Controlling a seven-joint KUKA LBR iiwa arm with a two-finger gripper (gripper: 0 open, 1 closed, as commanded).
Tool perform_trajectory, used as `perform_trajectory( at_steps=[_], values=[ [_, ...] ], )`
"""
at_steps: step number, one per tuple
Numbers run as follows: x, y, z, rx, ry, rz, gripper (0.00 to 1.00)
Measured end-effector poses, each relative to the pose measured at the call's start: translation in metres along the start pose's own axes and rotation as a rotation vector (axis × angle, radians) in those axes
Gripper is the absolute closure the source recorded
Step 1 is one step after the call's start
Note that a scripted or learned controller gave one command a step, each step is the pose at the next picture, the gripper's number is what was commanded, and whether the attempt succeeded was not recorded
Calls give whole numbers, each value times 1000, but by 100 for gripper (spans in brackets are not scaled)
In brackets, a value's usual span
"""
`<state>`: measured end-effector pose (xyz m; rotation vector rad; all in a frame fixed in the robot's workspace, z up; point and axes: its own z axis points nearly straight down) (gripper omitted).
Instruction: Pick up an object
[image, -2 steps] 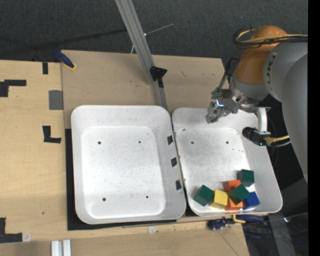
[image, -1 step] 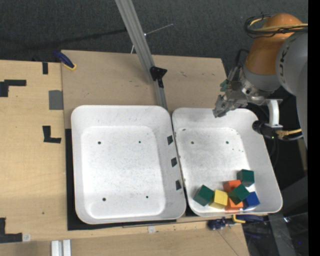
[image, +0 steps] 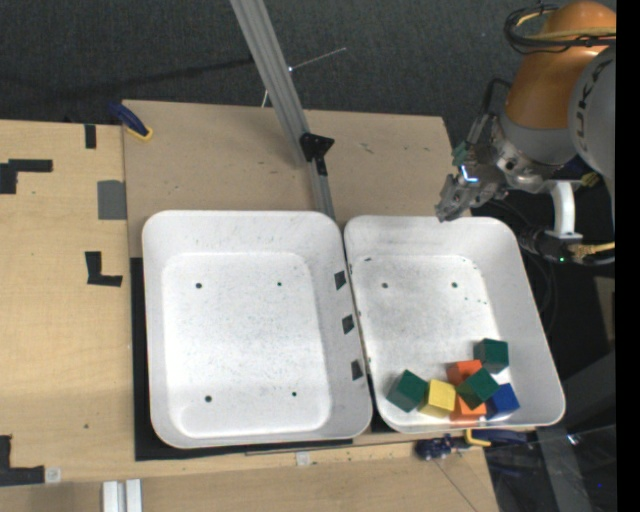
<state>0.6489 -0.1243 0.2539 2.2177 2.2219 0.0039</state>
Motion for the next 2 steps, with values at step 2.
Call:
perform_trajectory(
  at_steps=[2],
  values=[
    [103, 1, 14, 6, 1, -4, 100]
  ],
)
